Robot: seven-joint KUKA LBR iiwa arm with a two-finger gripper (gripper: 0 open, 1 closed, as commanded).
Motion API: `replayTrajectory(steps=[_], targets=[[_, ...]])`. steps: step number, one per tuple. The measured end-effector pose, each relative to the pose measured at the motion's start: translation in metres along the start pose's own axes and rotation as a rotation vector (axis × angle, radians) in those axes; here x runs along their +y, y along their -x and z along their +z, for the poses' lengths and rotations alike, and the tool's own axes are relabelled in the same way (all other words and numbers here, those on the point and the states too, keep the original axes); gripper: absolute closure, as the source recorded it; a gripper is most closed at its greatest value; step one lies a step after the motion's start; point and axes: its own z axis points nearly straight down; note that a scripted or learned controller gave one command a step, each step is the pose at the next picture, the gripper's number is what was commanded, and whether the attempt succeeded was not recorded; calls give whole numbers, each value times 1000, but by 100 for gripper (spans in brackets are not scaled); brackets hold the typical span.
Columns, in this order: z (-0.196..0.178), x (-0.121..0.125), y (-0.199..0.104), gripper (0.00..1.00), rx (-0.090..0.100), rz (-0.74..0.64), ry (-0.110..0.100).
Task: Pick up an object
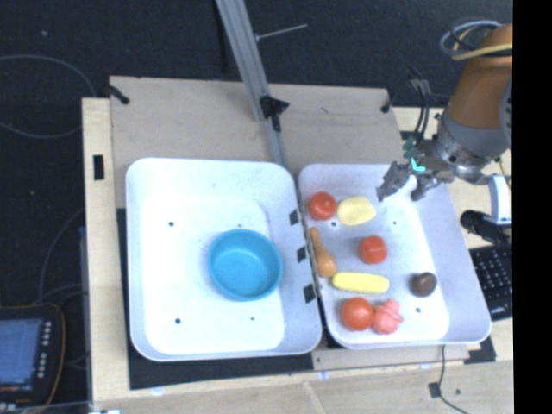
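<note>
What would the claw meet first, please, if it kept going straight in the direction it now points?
The claw hangs over the right bin's upper right part, pointing down and leftward. Its line most likely leads to the pale yellow lemon-like piece, though it may meet bare bin floor first; height is unclear.

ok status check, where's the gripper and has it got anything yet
Gripper open, nothing between its fingers, over the right bin's top right corner. Nearest item the pale yellow piece. Nothing in the way.
</note>
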Motion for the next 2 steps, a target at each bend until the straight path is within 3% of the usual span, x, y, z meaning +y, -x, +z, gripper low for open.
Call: replayTrajectory(steps=[1,2], targets=[[-4,2,0,0,-1,-1,8],[59,-1,6,0,-5,5,1]])
